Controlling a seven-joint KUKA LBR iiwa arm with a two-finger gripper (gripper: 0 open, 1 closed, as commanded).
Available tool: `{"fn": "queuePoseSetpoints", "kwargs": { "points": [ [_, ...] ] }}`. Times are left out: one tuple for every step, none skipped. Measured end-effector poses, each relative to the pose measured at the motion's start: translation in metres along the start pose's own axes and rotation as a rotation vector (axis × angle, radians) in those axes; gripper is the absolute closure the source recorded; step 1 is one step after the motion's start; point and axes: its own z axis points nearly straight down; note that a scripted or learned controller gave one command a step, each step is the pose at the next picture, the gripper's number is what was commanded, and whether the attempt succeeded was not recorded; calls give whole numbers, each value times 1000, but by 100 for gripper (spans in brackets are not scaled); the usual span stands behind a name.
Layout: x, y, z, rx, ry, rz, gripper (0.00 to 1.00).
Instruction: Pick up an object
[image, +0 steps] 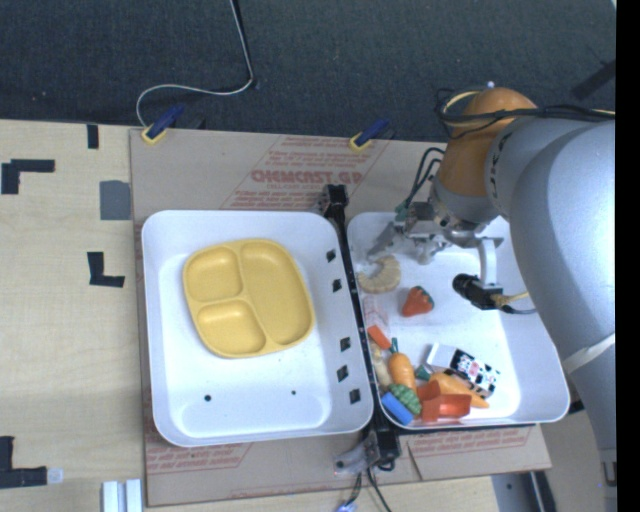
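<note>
My gripper (405, 245) hangs over the far left part of the right bin (530, 350), open, with nothing between its fingers. Just in front of it lies a beige, croissant-shaped toy (380, 273) against the bin's left wall. A red strawberry toy (417, 300) lies a little to the right of that. At the bin's near left corner is a pile of several small toys (430, 385): an orange carrot, red and blue-green pieces, and a black-and-white patterned block (474, 370).
The left bin (170, 400) holds a yellow three-compartment plate (247, 296). A black divider (345, 300) runs between the bins. The grey arm (560, 220) covers the right bin's far right side. Cardboard lies under both bins.
</note>
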Motion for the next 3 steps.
{"fn": "queuePoseSetpoints", "kwargs": {
  "points": [
    [0, 0, -10, 1, -2, -1, 100],
    [0, 0, -10, 1, -2, -1, 0],
    [6, -18, -86, 1, 0, 0, 0]
  ]
}}
